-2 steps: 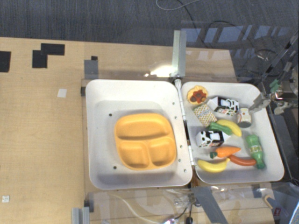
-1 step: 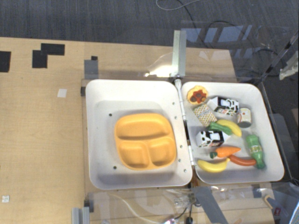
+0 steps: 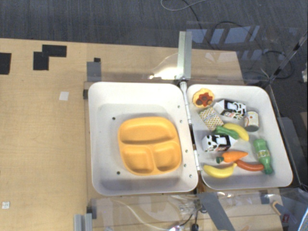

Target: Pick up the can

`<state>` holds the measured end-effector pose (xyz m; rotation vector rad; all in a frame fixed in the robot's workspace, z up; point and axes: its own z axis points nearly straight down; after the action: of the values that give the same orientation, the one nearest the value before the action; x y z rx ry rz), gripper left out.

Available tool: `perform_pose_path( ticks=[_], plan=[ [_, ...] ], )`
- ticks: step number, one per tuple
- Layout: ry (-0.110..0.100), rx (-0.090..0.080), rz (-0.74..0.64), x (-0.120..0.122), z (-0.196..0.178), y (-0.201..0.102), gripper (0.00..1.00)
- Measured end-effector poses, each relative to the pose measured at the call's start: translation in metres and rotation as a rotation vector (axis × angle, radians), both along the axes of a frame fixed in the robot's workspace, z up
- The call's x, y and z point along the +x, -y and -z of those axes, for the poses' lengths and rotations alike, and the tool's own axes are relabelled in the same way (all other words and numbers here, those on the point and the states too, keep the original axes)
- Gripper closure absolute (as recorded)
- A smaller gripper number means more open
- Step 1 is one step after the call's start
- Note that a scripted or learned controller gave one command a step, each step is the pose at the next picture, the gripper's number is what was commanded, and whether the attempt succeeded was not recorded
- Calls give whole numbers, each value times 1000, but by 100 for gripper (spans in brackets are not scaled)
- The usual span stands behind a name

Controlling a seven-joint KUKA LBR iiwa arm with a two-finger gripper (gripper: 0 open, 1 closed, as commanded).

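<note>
Can [image 3: 251, 120] lies on its side in the right bin [image 3: 276, 117], near that bin's right wall, toward the far edge of the tabletop [image 3: 43, 143]. It's just beside the cow-print carton [image 3: 232, 109], maybe touching, can't tell. Yellow banana [image 3: 239, 131] sits right below it, green bottle [image 3: 263, 154] further toward the near edge. Left bin [image 3: 96, 129] holds the orange tray [image 3: 149, 145]. Pincer state: you can't tell from this view.

Your risks: a can on its side can roll off the pads if you close along its length. Tight neighbours mean a finger may land on the carton or banana and shove the can into the wall. Approach from above, across the round body.
</note>
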<state>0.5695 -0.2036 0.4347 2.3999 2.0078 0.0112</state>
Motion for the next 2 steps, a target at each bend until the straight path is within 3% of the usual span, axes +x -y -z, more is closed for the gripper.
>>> perform_pose_path(
  ticks=[1, 2],
  plan=[
    [-8, 3, 26, -8, -2, -8, 100],
    [-6, 6, 317, 29, -2, -6, 100]
  ],
)
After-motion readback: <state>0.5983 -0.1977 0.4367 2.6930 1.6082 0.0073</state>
